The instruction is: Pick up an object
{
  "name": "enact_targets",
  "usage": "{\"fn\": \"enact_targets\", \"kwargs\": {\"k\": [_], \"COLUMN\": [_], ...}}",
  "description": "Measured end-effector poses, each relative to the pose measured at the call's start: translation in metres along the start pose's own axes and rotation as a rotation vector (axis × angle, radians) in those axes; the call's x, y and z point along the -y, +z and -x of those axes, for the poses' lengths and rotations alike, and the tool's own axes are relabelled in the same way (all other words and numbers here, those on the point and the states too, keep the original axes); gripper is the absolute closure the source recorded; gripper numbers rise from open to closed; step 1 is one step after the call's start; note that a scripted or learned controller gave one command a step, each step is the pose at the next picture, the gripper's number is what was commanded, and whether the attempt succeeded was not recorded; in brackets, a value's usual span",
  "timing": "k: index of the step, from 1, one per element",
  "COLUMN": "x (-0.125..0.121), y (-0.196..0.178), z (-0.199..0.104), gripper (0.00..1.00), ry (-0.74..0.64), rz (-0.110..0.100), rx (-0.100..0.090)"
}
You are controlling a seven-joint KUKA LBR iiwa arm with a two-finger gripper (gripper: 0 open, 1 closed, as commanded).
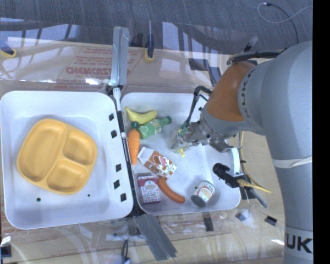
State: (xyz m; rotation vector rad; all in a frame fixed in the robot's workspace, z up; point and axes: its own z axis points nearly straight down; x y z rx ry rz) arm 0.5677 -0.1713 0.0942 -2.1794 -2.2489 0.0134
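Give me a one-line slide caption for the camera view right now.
KUKA arm's end effector low in the right bin beside banana, carrot and can; yellow tray in the left bin.

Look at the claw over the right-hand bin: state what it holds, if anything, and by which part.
It cannot be told. The claw sits low over the right bin, just right of the green bottle, but nothing is visibly between its tips.

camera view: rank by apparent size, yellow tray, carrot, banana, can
1. yellow tray, by far the largest
2. carrot
3. banana, close to the carrot, so that order is unsure
4. can, smallest
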Motion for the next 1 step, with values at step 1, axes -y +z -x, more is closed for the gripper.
{"fn": "enact_targets", "kwargs": {"k": [1], "x": [-0.0479], "y": [-0.1179], "z": [-0.0558], "gripper": [1.0], "ry": [-0.019], "rz": [0.012], "rx": [0.001]}}
